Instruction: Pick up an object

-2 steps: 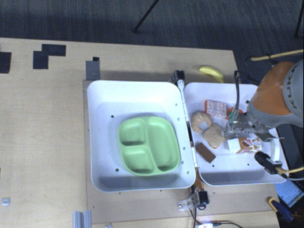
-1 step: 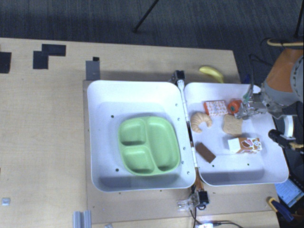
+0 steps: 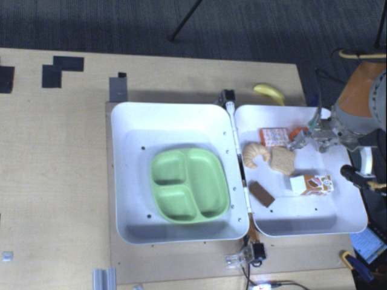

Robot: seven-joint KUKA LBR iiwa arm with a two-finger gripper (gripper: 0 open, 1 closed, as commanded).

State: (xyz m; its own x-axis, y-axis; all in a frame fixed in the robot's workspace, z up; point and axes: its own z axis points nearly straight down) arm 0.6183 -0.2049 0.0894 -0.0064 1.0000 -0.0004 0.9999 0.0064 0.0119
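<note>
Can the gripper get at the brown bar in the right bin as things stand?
Probably yes. The brown bar lies flat and apart from the croissant and the carton, with nothing over it. The gripper hangs over the same bin.

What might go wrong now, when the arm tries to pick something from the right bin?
The croissant and the bread piece touch, so a grasp on one may push or drag the other. The gripper hovers near the red packet close to the right bin back wall, so it may hit the rim.
</note>
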